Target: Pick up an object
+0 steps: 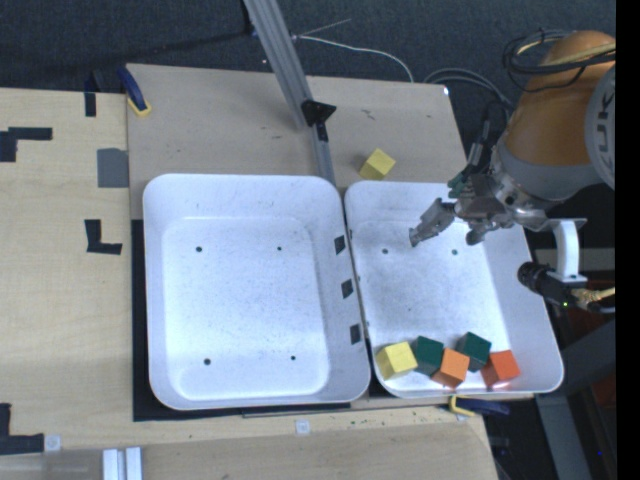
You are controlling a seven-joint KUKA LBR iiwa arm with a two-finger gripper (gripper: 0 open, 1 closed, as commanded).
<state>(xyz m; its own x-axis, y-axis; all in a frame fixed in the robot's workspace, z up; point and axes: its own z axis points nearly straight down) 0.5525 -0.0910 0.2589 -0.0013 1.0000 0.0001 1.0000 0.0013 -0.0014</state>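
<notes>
Gripper (452, 226) over right bin (470, 278) upper part, fingers spread apart, holding nothing. Blocks (447, 359) clustered at bin's near edge, well apart from gripper.

My bench (230, 118) is pale wood. Two white bins rest on it side by side, the left bin (245, 288) touching the right bin (455, 288). A yellow cube (378, 164) lies on the bare board just behind the right bin.
</notes>
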